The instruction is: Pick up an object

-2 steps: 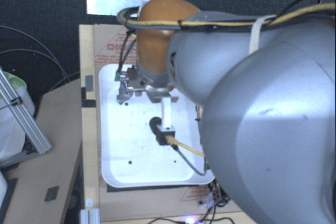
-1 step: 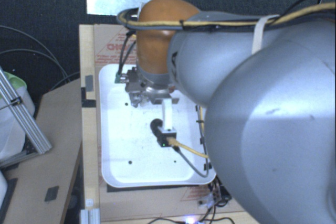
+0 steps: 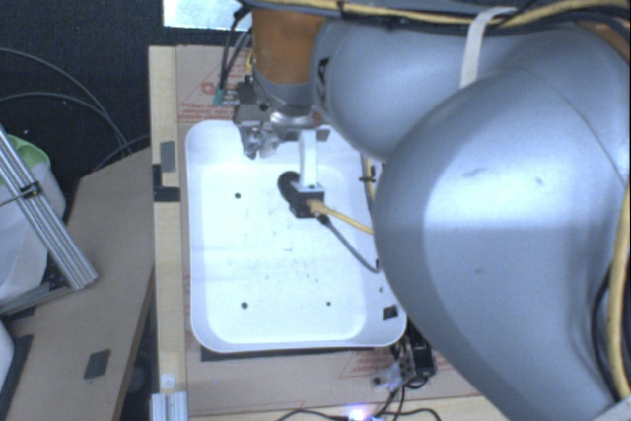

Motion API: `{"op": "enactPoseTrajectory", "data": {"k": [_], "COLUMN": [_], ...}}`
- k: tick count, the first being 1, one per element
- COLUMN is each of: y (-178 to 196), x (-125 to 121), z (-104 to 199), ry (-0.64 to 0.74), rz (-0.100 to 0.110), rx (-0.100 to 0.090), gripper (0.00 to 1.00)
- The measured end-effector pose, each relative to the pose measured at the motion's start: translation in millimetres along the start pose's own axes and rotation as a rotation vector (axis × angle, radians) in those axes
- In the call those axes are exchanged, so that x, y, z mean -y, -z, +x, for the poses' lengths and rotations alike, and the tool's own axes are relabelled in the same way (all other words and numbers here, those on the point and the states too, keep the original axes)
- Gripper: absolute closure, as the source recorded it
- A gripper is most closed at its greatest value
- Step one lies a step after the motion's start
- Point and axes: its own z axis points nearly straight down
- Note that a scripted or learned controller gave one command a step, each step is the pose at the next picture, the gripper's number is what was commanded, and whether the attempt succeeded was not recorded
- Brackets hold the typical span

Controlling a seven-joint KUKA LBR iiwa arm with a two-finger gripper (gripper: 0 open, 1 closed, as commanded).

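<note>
Grey arm low over the left bin, pincer's opening unreadable

From the overhead camera you see the pincer (image 3: 258,145) at the far end of the left white bin (image 3: 212,251), pointing down, close above the floor near the back wall. You cannot tell how far it is open, or whether it grips anything. You cannot tell either where an object for picking lies: the bin floor in your sight carries a few small dark specks (image 3: 238,196), and everything to the right is hidden behind the arm (image 3: 473,192). That arm comes in from the right, its thick grey body covering that side, then turns down at the orange band (image 3: 296,5), so the wrist stands nearly upright over the pincer
</note>
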Motion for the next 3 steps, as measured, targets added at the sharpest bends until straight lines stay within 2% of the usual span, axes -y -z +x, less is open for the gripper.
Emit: {"op": "enactPoseTrajectory", "data": {"k": [1,2,3], "y": [16,16,34], "x": [-39,27,73], "z": [-15,-53,-87], "ry": [-0.004,-0.007,-0.006], "rz": [0.001,0.01,0.008], "rx": [0.0,0.002,0.001], "gripper": [1.0,1.0,1.0]}}
